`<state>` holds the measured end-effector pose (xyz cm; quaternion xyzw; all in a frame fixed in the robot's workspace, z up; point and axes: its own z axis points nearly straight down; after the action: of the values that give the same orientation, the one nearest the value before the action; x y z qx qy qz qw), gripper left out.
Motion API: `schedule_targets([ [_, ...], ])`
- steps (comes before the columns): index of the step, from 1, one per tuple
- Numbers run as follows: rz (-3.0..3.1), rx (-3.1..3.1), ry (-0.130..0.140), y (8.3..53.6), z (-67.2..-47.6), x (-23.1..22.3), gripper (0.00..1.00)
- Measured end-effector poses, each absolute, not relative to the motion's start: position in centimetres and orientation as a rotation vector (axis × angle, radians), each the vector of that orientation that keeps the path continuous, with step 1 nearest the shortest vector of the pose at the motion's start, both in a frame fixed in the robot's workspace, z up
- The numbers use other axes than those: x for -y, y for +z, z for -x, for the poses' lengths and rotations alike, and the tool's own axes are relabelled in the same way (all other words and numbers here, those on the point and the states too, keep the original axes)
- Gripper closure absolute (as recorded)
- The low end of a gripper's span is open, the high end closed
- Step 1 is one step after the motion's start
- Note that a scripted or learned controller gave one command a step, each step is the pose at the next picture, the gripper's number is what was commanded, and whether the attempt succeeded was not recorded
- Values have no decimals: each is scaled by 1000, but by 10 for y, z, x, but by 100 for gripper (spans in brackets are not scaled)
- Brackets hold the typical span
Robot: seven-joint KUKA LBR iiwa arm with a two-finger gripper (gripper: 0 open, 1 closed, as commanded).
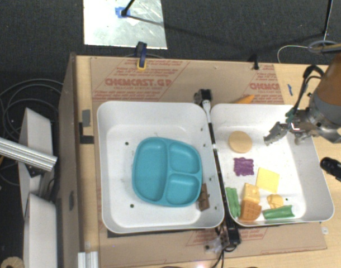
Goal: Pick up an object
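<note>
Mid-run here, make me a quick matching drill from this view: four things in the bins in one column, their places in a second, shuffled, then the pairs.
Things:
1. blue divided plate
2. round tan piece
3. purple piece
4. gripper

Places:
A. above the right bin's far half, nothing between its fingers
B. just nearer the camera than the round tan piece
C. middle of the left bin
D. far part of the right bin, left of the gripper

Pairs: 1-C, 2-D, 3-B, 4-A
</note>
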<state>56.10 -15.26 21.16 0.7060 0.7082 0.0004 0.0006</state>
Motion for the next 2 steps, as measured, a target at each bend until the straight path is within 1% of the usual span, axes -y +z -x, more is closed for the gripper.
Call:
schedule_targets([
  [1, -2214, -2235, 0, 132, -575, 94, 0],
  [2, -2221, -2224, -1, 83, -553, 94, 0],
])
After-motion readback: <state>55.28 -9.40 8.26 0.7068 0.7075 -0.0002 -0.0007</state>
